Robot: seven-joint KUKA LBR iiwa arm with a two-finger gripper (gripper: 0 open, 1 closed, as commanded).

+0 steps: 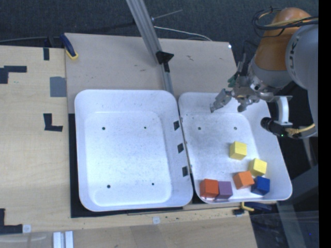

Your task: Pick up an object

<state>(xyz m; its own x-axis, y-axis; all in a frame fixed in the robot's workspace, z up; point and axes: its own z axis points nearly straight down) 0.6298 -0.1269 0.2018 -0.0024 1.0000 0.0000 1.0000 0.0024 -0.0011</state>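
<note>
Wooden bench (114, 61) on dark carpet (62, 6)

Black tape marks (49, 122) dot the lighter left panel; a slanted aluminium rail (145, 22) crosses the top, thin cables (181, 32) trailing behind.

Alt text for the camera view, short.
The arm's tool, open, hangs over the far end of the right bin; six small blocks sit at its near end, untouched. The left bin lies beside it.

The gripper (228, 103) hangs with spread fingers over the far end of the right bin (207, 138). The yellow cube (238, 150) lies nearer, well apart from it.
</note>
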